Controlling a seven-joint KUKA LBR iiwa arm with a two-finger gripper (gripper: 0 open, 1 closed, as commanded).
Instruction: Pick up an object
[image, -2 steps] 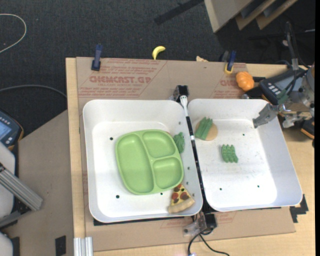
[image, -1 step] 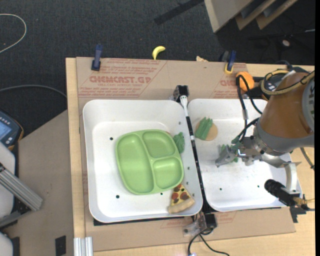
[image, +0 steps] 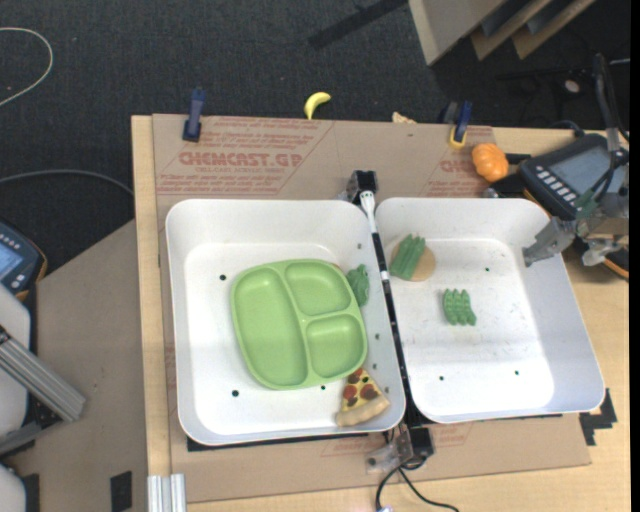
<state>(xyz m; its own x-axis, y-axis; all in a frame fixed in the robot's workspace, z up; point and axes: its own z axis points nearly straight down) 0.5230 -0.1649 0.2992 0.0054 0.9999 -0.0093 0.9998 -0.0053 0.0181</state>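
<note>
We see a green ridged toy piece (image: 459, 307) lying mid-frame in the right bin (image: 570, 330), with another green piece (image: 408, 256) on a tan disc (image: 425, 264) near that bin's upper left. The gripper (image: 545, 243) hangs at the bin's upper-right rim; we cannot tell how its jaws stand. The left bin (image: 190, 330) holds a green divided plate (image: 298, 322) and a pizza slice toy (image: 359, 397).

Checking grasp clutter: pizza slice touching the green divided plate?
Touching. The camera view shows the pizza slice butting its tip against the lower right rim of the green divided plate, no white bin floor between them.
</note>
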